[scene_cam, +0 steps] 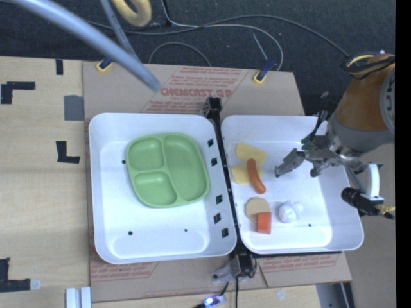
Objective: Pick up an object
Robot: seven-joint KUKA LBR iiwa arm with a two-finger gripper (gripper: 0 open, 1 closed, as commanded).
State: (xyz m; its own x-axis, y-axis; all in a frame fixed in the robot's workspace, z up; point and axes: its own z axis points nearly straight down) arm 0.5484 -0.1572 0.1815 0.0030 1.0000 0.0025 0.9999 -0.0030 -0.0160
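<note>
The jaws [292,163] are seen poised over the right-hand shallow white bin [334,239], their dark fingers slightly parted, and nothing is held between them. No object is touched yet.

Just beyond the fingertips, toward the bins' shared wall, a slim orange sausage-shaped toy [255,175] lies across a pale yellow flat wedge [249,152]; because the two overlap, a closing grip could catch both or push one aside. Nearer the bin's front rim from the jaws, a small white crumpled lump [288,212] sits close beside a tan round slice [256,205] with a red-orange block [263,222] touching it. These lie tightly grouped, so a descent could knock a neighbour, and flat pieces may slip from the fingers.

Open bin floor is left directly beneath the jaws and back toward the arm's side. The black clips [216,172] along the central divider crowd any approach from that side. Farther off, a green divided plastic plate [168,170] rests in the left-hand white bin [106,191], well apart.
</note>
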